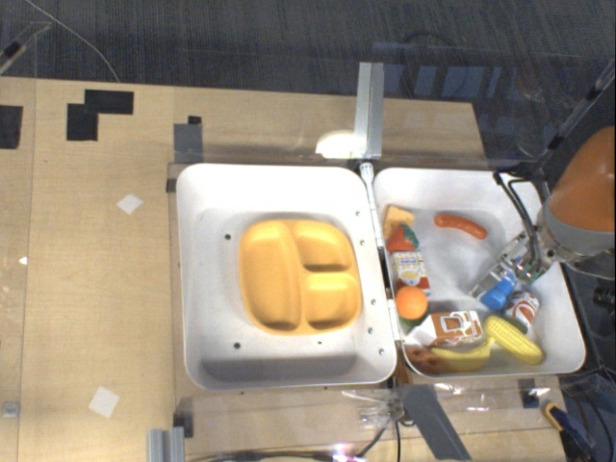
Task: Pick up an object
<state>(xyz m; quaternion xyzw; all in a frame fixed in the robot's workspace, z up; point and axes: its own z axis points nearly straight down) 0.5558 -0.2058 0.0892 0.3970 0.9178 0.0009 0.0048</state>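
Hand (507,269) hangs just above blue object (497,294) in right bin (481,183); grip state unclear.

counter (87,258) — pale wood, black patches at its far left | left white bin (207,354) lies on it, holding a yellow divided tray (298,275) | right white bin (568,340) sits just beside, edges touching — it carries toy foods
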